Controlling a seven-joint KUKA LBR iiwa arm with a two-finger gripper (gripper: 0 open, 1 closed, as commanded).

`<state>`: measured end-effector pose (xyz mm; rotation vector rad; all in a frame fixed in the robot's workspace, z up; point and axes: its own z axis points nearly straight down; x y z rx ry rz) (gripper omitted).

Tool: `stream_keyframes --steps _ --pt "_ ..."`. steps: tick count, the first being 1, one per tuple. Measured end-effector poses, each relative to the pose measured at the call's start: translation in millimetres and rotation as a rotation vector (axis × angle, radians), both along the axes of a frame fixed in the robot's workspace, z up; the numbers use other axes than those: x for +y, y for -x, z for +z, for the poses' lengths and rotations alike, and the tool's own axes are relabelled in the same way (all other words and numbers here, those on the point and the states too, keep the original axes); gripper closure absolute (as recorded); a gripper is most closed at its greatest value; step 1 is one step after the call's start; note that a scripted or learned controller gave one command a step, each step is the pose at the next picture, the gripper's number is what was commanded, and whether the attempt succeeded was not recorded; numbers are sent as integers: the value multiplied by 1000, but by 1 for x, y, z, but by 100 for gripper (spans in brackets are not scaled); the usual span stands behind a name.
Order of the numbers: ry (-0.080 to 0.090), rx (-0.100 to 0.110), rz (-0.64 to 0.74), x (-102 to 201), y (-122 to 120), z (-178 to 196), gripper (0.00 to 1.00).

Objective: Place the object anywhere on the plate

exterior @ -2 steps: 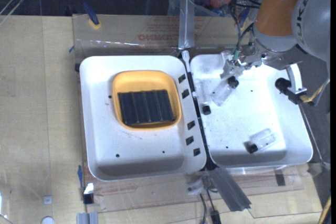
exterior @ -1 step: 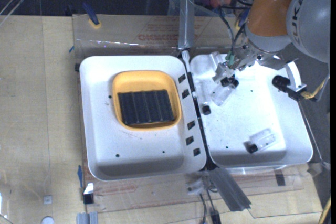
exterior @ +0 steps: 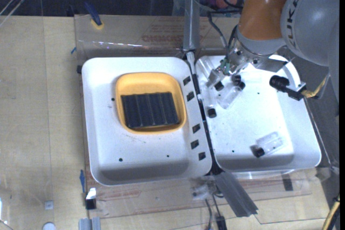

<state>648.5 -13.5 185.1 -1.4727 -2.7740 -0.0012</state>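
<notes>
Two white bins sit side by side on the worktop (exterior: pixel 43 116). In the left bin (exterior: pixel 97 159) we see a yellow plate (exterior: pixel 124 83) bearing a dark ribbed block (exterior: pixel 149 109). In the right bin (exterior: pixel 291 132) a small clear object with a dark end (exterior: pixel 268 144) lies near the front right corner, well apart from the plate. The arm (exterior: pixel 302 13) reaches in from the right, its orange band above the wrist; the claw (exterior: pixel 226 81) hangs over the right bin's rear left part. We cannot tell how wide the claw stands, and we see nothing clearly held in it.
</notes>
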Motion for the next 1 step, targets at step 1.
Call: stream_keyframes --steps 1 --pt "0 -1 0 0 0 0 0"
